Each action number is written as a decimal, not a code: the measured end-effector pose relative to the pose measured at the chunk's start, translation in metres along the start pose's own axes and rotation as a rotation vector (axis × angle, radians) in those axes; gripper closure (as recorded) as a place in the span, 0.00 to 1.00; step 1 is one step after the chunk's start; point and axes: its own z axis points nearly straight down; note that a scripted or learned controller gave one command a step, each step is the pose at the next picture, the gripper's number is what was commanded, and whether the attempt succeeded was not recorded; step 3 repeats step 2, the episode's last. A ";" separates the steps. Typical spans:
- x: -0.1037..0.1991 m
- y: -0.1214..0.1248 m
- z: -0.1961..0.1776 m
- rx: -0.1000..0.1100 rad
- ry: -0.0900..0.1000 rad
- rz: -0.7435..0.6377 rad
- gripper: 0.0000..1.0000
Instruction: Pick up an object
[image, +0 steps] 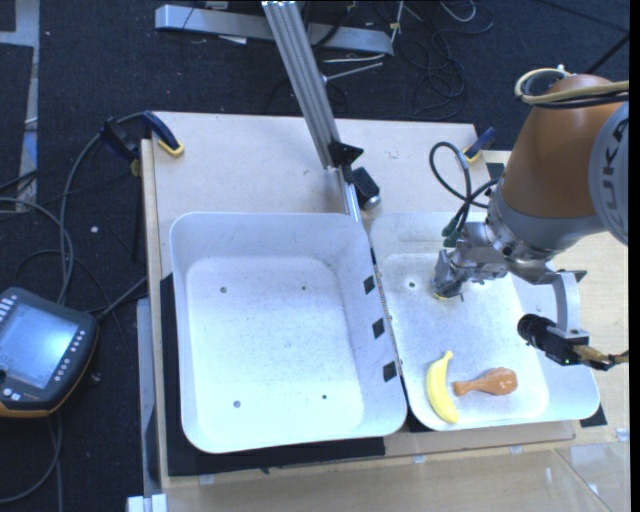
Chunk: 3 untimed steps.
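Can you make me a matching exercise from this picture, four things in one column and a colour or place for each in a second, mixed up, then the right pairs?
Things:
1. banana
2. drumstick-shaped toy
3. gripper
4. handheld control pendant

Descriptions:
A. on the dark floor, left of the bench
B. yellow, near the front edge of the right bin
C. brown, lying just right of the yellow fruit
D. low over the back half of the right bin, apart from both toys

Pairs: 1-B, 2-C, 3-D, 4-A
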 end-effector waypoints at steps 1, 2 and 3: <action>0.050 -0.006 -0.004 0.000 0.000 0.000 1.00; 0.106 -0.005 0.003 0.001 0.000 0.000 1.00; 0.106 -0.005 0.003 0.001 0.000 0.000 1.00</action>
